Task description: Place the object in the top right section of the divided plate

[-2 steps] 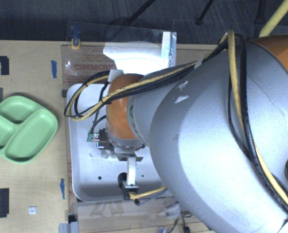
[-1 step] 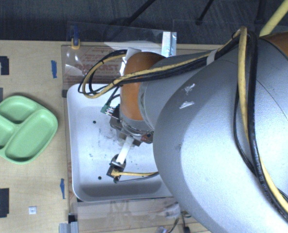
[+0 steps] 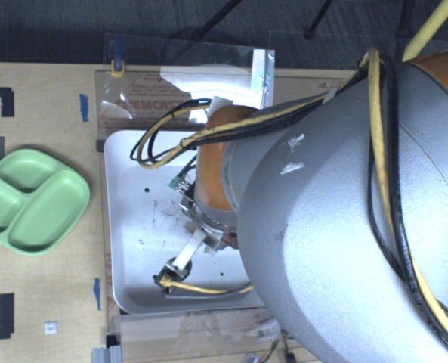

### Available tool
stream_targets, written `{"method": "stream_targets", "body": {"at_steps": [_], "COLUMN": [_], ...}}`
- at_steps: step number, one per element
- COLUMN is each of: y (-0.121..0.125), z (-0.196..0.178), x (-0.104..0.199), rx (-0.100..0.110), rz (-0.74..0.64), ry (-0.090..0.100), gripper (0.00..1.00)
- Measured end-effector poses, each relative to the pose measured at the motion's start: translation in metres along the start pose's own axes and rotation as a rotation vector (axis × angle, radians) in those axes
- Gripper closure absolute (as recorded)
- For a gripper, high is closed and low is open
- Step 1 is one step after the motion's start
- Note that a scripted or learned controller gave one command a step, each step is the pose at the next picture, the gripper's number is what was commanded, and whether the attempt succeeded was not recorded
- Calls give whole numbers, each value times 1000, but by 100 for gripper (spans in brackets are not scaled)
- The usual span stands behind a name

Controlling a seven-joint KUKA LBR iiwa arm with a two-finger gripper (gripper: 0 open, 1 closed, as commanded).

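Note:
A light green divided plate [image 3: 33, 200] lies on the wooden bench to the left of the white bin [image 3: 129, 218]. It has two small sections at its top and left and one larger section at its lower right, all bare. My gripper [image 3: 188, 203] hangs low over the middle of the bin, under the orange band of the wrist [image 3: 212, 172]. The grey arm covers most of it. No object is plainly visible near it, only a few dark specks [image 3: 147, 191] on the bin floor.
The bulky grey arm [image 3: 344, 218] hides the right half of the bench and the second bin. A clear plastic sheet and white wrapping [image 3: 208, 82] lie behind the bin. Black and blue tape marks [image 3: 83, 106] dot the bench around the plate.

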State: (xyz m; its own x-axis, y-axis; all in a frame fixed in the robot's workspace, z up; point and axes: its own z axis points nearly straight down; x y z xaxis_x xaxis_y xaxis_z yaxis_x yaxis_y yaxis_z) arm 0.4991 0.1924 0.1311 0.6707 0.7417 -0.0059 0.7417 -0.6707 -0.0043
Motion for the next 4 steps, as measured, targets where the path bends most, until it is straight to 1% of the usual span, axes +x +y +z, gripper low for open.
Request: {"method": "stream_targets", "body": {"at_steps": [1,2,3,4], "y": [-33,-38,-38,-29], "z": [43,-70,-70,-167], "x": [11,10,11,1], "rx": [-8,-3,-3,-5], "rz": [-75,-227,-228,-409], "ry": [9,2,2,3], "gripper": [100,100,0,0]}}
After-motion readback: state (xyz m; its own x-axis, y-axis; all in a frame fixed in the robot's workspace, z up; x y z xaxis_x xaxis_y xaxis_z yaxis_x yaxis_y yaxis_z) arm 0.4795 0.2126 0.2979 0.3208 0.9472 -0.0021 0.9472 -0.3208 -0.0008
